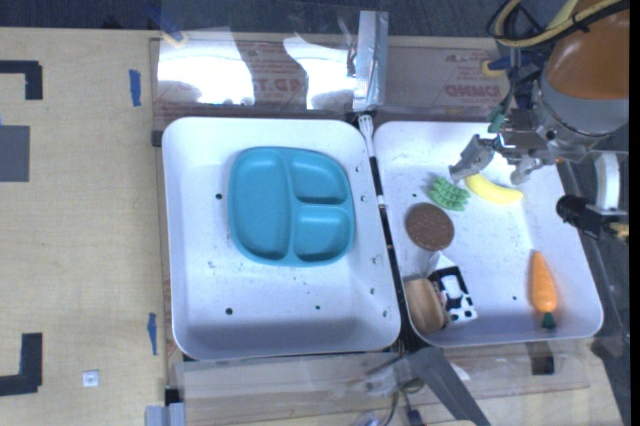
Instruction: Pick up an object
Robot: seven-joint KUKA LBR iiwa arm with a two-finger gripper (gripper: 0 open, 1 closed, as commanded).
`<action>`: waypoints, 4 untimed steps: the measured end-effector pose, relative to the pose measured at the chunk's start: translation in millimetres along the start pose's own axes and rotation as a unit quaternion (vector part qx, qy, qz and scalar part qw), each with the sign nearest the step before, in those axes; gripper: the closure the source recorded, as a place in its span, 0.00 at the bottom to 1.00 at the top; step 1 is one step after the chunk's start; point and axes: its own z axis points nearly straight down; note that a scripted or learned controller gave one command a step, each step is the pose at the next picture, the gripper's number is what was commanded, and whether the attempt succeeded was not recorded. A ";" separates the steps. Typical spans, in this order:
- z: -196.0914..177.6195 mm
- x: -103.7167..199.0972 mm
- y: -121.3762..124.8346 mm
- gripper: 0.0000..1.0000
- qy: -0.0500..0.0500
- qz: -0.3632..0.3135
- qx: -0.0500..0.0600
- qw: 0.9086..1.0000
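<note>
The two fingers (468, 161) are standing spread apart, nothing between them, as the gripper (496, 164) is hanging over the rear part of the right bin (585, 244). Directly beneath the gap, the yellow banana (496, 190) is lying on the bin floor, its long axis running roughly left to right across the view and tilting slightly downward toward the right. The spread of the fingers is running along much the same line as the fruit, so a straight descent would seem likely to put the tips on its ends, not its flanks; a turn of the wrist appears called for first. Just beside the banana's left end, the green leafy toy (450, 193) is sitting near the left finger. The brown disc (430, 226) is lying further forward, the orange carrot (542, 284) well apart toward the bin's near right corner, its long axis pointing front to back. The blue divided plate (292, 205) is resting in the left bin (190, 244).
</note>
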 end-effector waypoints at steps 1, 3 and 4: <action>57.6 -62.2 29.5 0.00 -0.002 0.033 0.003 0.999; 137.3 -103.6 52.6 1.00 -0.001 -0.034 -0.003 0.999; 37.5 -40.7 94.3 1.00 -0.001 0.033 -0.005 0.999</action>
